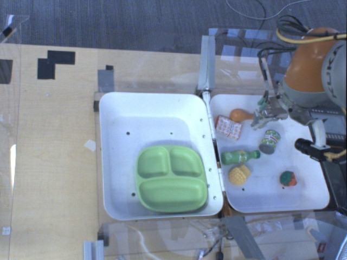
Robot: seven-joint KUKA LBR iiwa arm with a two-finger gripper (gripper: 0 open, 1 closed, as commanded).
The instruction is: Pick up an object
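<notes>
Green divided plate sits in left bin, nearest camera. Right bin: corn, strawberry, green bottle lying left-right, can, red carton, orange item. Gripper at far edge, just right of orange item; can just nearer. Finger spread: cannot tell.

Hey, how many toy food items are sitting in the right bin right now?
6, all in the right bin: orange and carton at upper left, can mid, green bottle and corn at left, strawberry lower right. The gripper may hide more.
</notes>
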